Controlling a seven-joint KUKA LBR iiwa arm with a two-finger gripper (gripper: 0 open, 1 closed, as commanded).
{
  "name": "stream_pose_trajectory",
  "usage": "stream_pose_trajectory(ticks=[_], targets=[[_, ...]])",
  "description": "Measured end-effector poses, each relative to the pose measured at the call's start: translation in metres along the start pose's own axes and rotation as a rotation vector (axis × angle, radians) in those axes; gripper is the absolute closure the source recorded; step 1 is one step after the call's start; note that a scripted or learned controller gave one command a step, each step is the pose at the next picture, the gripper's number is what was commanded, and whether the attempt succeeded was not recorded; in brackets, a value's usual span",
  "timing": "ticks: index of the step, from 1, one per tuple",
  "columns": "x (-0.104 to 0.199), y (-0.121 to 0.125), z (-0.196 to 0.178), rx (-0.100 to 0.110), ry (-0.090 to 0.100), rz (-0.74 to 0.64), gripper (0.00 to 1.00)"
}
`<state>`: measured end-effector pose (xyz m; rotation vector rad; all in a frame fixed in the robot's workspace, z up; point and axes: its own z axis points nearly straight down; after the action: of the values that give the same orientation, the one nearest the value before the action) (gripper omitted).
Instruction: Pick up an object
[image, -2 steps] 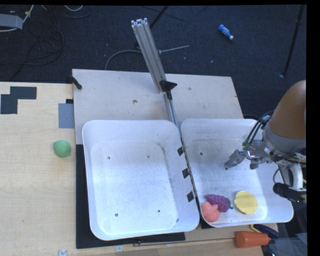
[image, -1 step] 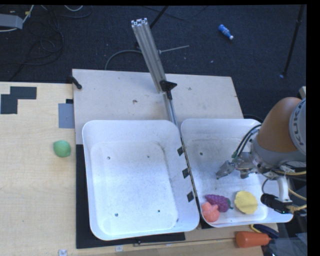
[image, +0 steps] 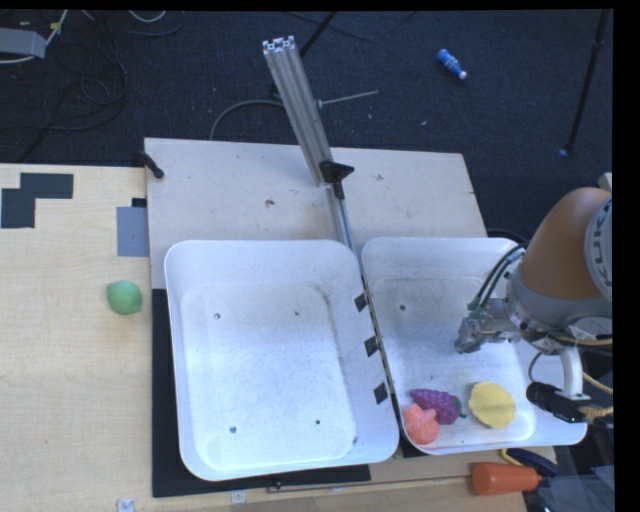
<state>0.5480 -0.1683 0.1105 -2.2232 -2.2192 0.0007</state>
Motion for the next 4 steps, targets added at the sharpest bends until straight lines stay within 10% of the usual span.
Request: stream_pose_trajectory(ticks=[3, 4], targets=[[0.003, -0.005, -0.151, -0.004, -0.001, -0.001, 1.0], [0.061, -0.01, -0.139, 0.0, 0.001, -0.005, 1.0]])
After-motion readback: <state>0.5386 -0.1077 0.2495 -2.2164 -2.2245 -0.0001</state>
